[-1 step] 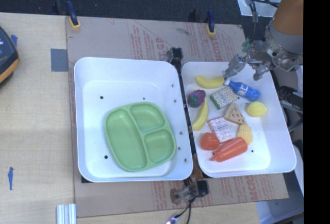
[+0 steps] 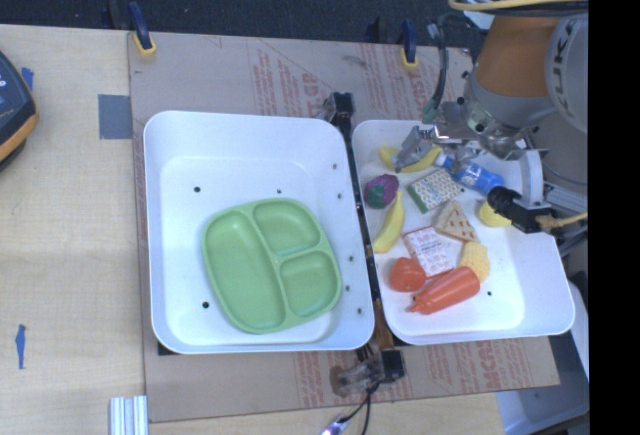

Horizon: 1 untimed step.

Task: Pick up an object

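nearest edge: a clamp point(image 2: 366, 373) grips the cardboard sheet point(image 2: 250, 73) under both bins. left bin point(image 2: 160, 223) holds a green divided plate point(image 2: 272, 265), 3 compartments, lying flat toward the near side.

right bin point(image 2: 540, 315) has all the toy food, i.e. the task's things, bunched in its left + far part. near to far:
- orange-red carrot point(image 2: 445, 290), lying on its side, touching the red tomato point(image 2: 405, 274) at its left end.
- red/white packet point(image 2: 429, 249) just behind those, w/ a yellow corn piece point(image 2: 476, 260) on its right.
- banana point(image 2: 389, 223) along the bin's left wall, lengthwise.
- tan cracker point(image 2: 456, 222) behind the packet.
- purple piece point(image 2: 380, 190) at the banana's far tip.
- green checked packet point(image 2: 434, 189) beside it, tilted.
- blue bottle point(image 2: 478, 176) further right, partly under the arm.
- yellow piece point(image 2: 413, 162) at the far left corner.

gripper point(image 2: 418, 148) is low over that far left corner, right at the yellow piece, maybe touching. can't tell if the claw is released or clenched, and can't tell if it has anything. arm comes in from the right, orange band up top.

far side: 2 blue clamps point(image 2: 140, 28) on the sheet's back edge. grey tape patch point(image 2: 114, 115) and a yellow/black device point(image 2: 12, 108) off to the left on the bench.
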Available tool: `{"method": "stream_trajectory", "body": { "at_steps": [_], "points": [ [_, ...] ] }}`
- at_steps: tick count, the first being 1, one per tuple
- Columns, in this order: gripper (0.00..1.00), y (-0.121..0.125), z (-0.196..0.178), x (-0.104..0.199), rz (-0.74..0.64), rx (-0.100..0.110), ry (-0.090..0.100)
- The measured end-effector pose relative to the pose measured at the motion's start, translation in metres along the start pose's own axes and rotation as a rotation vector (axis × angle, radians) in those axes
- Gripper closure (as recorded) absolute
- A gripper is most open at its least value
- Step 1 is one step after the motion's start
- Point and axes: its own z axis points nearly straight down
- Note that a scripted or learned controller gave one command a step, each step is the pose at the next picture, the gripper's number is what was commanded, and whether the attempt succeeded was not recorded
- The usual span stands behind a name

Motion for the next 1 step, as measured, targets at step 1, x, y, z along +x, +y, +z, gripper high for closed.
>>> {"method": "stream_trajectory", "body": {
  "at_steps": [1],
  "points": [
    [0.00,0.0007,0.0889,-0.0161,0.002,-0.016,0.000]
  ]
}}
